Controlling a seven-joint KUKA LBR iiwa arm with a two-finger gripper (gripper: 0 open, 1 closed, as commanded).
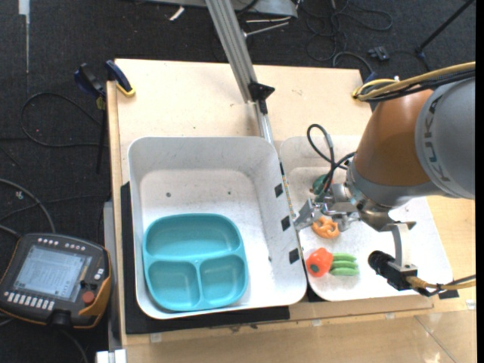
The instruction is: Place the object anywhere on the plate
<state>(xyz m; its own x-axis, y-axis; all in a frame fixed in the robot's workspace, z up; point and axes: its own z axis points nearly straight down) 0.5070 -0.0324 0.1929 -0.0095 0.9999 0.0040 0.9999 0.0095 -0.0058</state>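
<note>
Gripper [324, 216] poised low in the right bin [423, 286], directly above an orange ring-shaped toy [326, 228]; grip state cannot be told. Pick step under way. Next: secure the toy, then carry it left to the teal divided plate [195, 261].

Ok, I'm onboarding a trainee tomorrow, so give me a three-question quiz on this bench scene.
1. True or false: the blue plate lies in the left bin.
2. How many compartments does the plate have?
3. Which item lies nearest the gripper: (a) orange pretzel-shaped toy, (b) green pea pod, (c) red-orange carrot-like toy?

Key: 1 true; 2 three; 3 a.
</note>
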